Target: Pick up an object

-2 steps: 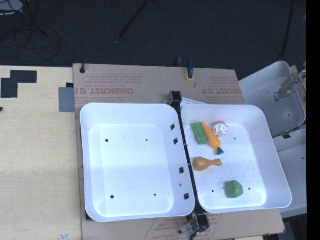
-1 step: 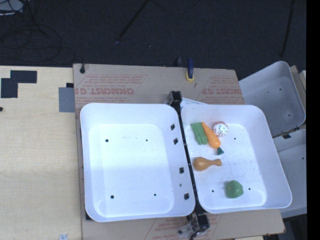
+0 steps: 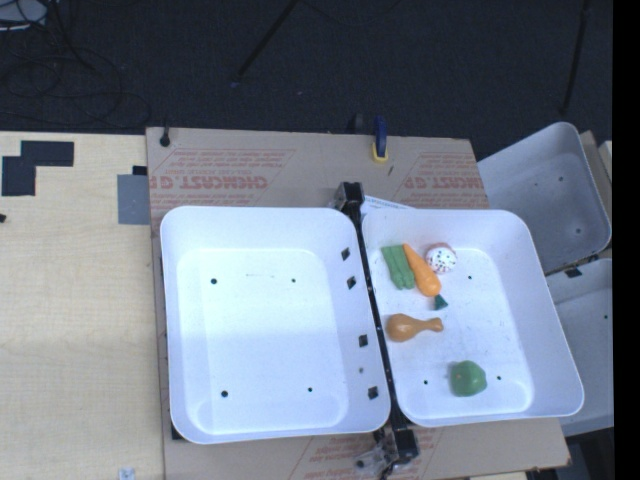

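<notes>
The right bin (image 3: 545,298) holds several toy foods. A flat green pod (image 3: 397,266) lies at its upper left, with an orange carrot (image 3: 424,274) right beside it and a white ball with dark dots (image 3: 441,259) just past the carrot. A tan chicken drumstick (image 3: 412,327) lies near the bin's middle left. A round green piece (image 3: 467,378) sits toward the near edge.
The left bin (image 3: 190,268) sits beside the right one, joined along a black clipped seam (image 3: 362,308). Both rest on a cardboard sheet (image 3: 250,173) atop a wooden bench. A grey panel (image 3: 545,188) stands at the far right.
</notes>
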